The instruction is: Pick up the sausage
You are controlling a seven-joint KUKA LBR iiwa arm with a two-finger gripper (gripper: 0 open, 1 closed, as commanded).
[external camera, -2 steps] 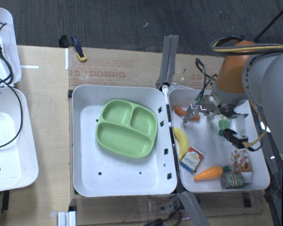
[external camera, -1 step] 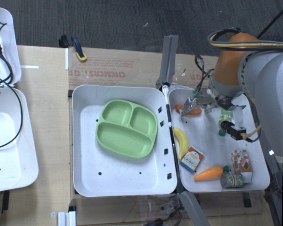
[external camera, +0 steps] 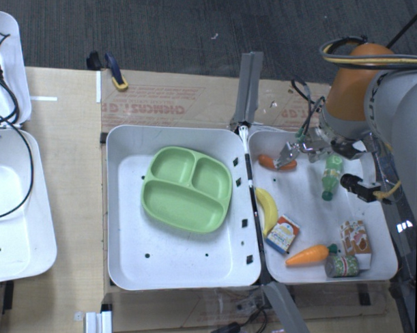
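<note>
Camera view: arm [external camera: 375, 86] reaches in from right, gripper [external camera: 286, 158] low over right bin [external camera: 389, 268], touching sausage [external camera: 275, 163] (finger state: cannot tell).

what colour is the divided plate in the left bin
Light green; the divided plate shows best in the camera view.

The sausage [external camera: 270, 162], a short reddish-orange link, lay flat and roughly crosswise in the far left corner of the right bin [external camera: 383, 223], close to the dividing wall, its right end tucked under the gripper [external camera: 288, 158].
</note>
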